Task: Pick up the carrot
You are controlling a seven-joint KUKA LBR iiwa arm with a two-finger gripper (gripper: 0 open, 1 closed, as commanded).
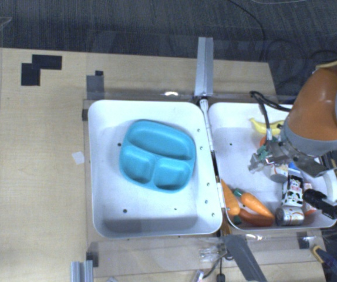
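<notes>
At six o'clock of the right bin (239,119), the carrot (255,203) lies ungrasped; the claw (266,157) hovers above, its spread unclear.

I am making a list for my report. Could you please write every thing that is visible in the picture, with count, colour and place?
bins: 2, white, side by side on the bench
tray: 1, blue, three compartments, in the left bin
carrot: 1, orange, near front edge of the right bin
second orange vegetable-like piece: 1, right bin's front left corner, beside the carrot
brown item: 1, under the carrot, kind unclear
banana: 1, yellow, right bin's back, partly hidden by the arm
arm: 1, grey and orange, over the right bin
claw: 1, above the right bin's middle
</notes>
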